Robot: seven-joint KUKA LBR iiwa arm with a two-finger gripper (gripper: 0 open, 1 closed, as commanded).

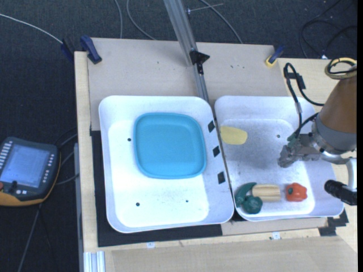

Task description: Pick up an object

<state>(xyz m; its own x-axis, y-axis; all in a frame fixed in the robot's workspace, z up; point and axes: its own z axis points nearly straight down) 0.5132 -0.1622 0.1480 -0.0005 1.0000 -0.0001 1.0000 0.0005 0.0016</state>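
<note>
Gripper (287, 156) low in right bin (249, 109), nothing seen between fingers; spread or pressed together: cannot tell

Nearest pick: red-orange pepper toy (295, 192), just below gripper twd front wall. Beside it to the left, tan block (266, 192), long axis left-right, then green toy (248, 198). Yellow piece (233, 135) well apart, up-left. Blue plate (170, 145) in left bin

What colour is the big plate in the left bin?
The plate is light blue, seen clearly in the camera view.

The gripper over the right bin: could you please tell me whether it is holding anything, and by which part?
Nothing is seen held. The gripper is over a bare patch of the right bin, apart from the red pepper and yellow piece.
</note>
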